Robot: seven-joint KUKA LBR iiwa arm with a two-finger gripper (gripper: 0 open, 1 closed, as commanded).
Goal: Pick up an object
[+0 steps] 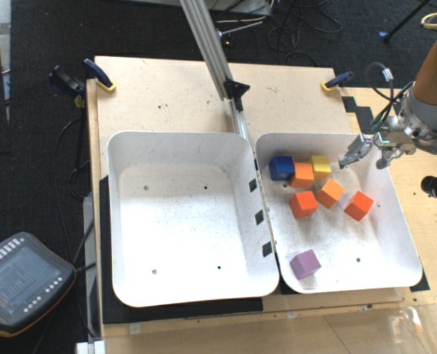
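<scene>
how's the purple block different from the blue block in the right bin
Colour: the purple block is pale lilac, the blue block deep blue. Company: the purple block sits alone near the front of the right bin; the blue block sits at the back, beside an orange block in the cluster. Nearness to the arm: the blue block lies closer to the claw than the purple block does. Both are small cubes resting on the bin floor.

Black floor (41,21), tangled cables (306,13)

The cubes (314,183) crowd the right bin's (395,260) upper half, several touching. The purple cube (304,263) sits alone with open floor around it. A slanted pole (207,39) crosses above the divider.
</scene>
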